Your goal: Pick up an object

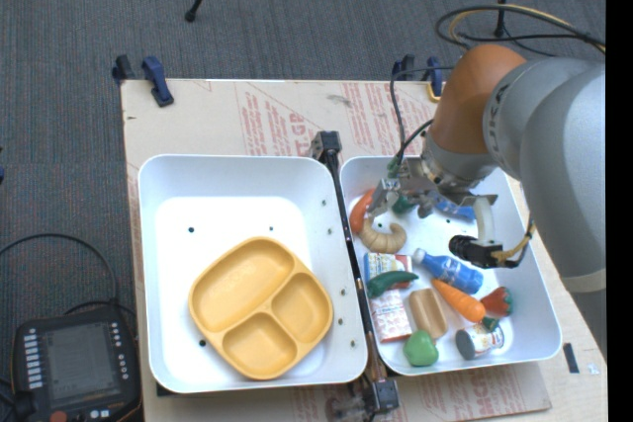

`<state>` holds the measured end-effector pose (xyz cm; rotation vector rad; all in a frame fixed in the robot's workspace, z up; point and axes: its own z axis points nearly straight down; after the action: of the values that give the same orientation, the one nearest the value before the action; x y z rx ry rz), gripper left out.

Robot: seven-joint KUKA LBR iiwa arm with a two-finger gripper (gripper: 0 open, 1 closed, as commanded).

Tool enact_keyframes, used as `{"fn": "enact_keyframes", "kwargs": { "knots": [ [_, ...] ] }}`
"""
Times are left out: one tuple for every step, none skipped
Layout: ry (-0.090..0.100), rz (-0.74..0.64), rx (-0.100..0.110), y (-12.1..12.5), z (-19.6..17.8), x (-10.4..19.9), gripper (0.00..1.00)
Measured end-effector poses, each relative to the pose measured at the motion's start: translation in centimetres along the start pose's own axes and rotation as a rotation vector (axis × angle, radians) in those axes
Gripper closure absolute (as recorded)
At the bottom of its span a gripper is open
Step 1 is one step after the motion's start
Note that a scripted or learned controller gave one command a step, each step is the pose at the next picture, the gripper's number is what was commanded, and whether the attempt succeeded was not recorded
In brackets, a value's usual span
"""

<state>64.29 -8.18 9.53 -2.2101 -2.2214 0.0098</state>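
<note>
Across the right bin lies a crowd of toy food: blue bottle, carrot, hot dog, green pepper, croissant. Left bin holds a yellow divided plate with bare floor behind. Low over the croissant, the gripper is partly hidden by its wrist; its grip cannot be judged.

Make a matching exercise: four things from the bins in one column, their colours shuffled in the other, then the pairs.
Things:
1. divided plate
2. bottle
3. carrot
4. apple

Colours:
A. green
B. orange
C. yellow
D. blue

Pairs: 1-C, 2-D, 3-B, 4-A
</note>
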Motion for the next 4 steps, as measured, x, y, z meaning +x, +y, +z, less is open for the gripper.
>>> {"fn": "enact_keyframes", "kwargs": {
  "knots": [
    [0.001, -0.001, 0.003, -0.02, -0.86, 0.00, 1.00],
    [0.001, -0.002, 0.003, -0.02, -0.85, 0.00, 0.00],
    [0.002, -0.003, 0.006, -0.03, -1.72, 0.00, 1.00],
    [0.002, -0.003, 0.006, -0.04, -1.70, 0.01, 0.00]
  ]
}}
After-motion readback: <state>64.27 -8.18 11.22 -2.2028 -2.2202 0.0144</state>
